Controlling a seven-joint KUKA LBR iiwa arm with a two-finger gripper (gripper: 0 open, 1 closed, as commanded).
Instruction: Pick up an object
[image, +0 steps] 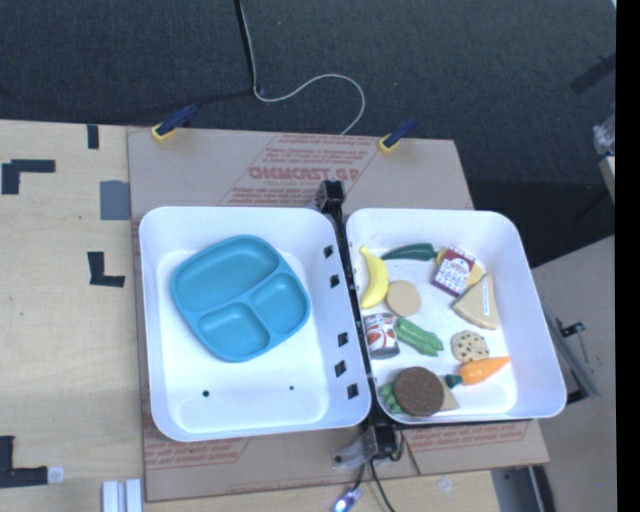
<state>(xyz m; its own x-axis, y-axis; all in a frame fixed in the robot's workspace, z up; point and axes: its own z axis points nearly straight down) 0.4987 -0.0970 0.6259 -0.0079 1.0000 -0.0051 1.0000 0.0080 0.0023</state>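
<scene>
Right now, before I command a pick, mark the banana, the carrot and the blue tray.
banana (374, 279), camera view, middle of its curved body.
carrot (483, 370), camera view, orange body.
blue tray (212, 276), camera view, floor of its largest compartment.

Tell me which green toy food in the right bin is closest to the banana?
The dark green pepper at the bin's far side: its tip sits right by the top of the banana. The lighter green pea pod lies lower, past the tan round cracker.
</scene>
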